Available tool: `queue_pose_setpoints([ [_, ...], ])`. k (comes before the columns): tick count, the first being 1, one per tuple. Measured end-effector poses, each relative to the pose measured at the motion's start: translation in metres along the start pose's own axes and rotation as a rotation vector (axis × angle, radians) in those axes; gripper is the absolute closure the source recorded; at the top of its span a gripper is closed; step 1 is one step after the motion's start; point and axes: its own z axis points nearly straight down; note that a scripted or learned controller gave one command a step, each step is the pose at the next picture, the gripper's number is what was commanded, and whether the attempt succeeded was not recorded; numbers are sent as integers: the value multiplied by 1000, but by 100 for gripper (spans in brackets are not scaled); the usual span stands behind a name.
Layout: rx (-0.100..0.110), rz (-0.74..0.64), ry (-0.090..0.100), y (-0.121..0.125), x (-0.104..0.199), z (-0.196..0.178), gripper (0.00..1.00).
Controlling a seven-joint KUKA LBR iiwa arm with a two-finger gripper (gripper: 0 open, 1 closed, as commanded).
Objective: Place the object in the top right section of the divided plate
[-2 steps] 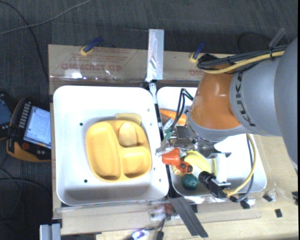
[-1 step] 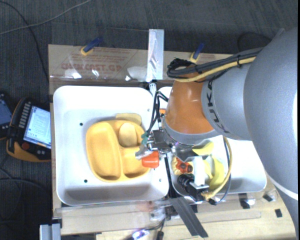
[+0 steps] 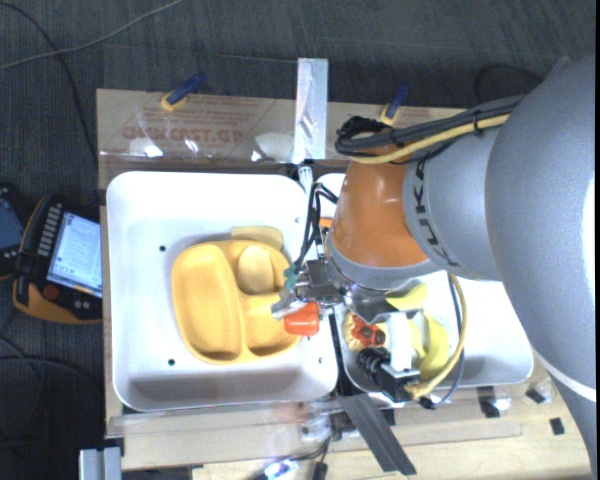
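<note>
Object (image 3: pixel 302 320): one small orange-red piece, blocky, brighter and redder than the plate; its exact form is too small to tell.
Object's place: centre of the frame, a little low, at the lower right rim of the divided plate (image 3: pixel 210 303), close to the wall where the two bins meet.
Claw (image 3: pixel 298 303): right above the object and touching or nearly touching it; whether it is clenched, released or grasping the piece cannot be told.
Plate: one, yellow, with three sections: a long one on the left and two smaller ones on the right, upper and lower.
Top right section (image 3: pixel 255 268): paler yellow; the object is not in it.
Left bin (image 3: pixel 140 298): white, shallow, holds the plate.
Right bin (image 3: pixel 500 353): white, largely covered by the arm (image 3: pixel 400 218); a curved yellow thing (image 3: pixel 437 343) lies in it.
Bins: two, side by side on the tabletop (image 3: pixel 115 118).
Blue clips: two on the tabletop's far edge, upper left (image 3: pixel 180 90) and upper middle (image 3: pixel 395 98).
Handheld screen unit (image 3: pixel 65 258): one, on the dark floor at the frame's left edge.
</note>
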Motion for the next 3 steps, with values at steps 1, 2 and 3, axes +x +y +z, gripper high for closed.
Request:
queue_pose_setpoints([
  [1, -1, 100, 0, -1, -12, 0, 100],
  [2, 0, 64, -1, 0, -3, 0, 100],
  [3, 1, 26, -2, 2, 29, 16, 100],
])
